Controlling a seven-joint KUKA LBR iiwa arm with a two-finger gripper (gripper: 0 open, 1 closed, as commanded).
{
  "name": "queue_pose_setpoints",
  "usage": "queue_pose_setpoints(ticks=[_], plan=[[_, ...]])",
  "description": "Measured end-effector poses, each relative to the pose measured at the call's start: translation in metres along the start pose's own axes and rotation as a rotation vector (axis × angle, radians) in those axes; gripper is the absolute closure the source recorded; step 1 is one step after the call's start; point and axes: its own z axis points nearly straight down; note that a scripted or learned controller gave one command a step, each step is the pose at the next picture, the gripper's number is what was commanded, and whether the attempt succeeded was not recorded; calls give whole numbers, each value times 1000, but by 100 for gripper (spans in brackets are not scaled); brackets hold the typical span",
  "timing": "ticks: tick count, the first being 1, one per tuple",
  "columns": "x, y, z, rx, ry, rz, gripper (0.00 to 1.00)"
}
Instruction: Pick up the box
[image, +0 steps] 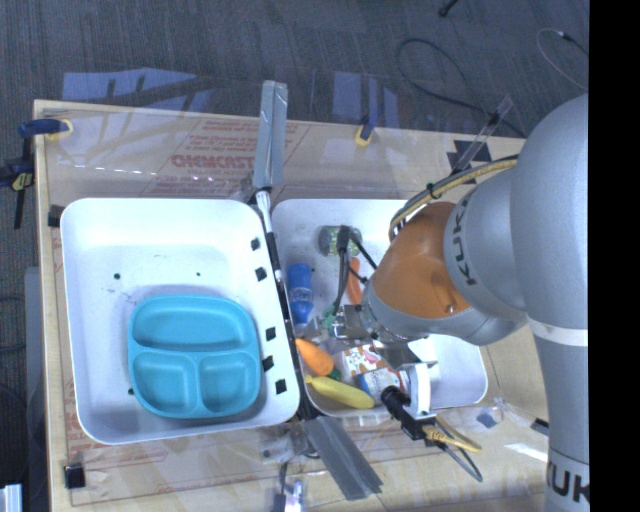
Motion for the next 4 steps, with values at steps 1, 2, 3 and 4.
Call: queue_pose_setpoints(ticks=[1, 2, 3, 4], plan=[[0, 0, -9, 5, 2, -4, 100], [33, 1, -93, 34, 10, -29, 100], [33, 1, -93, 34, 10, -29, 0], [-43, -9, -40, 36, 11, -83, 0]])
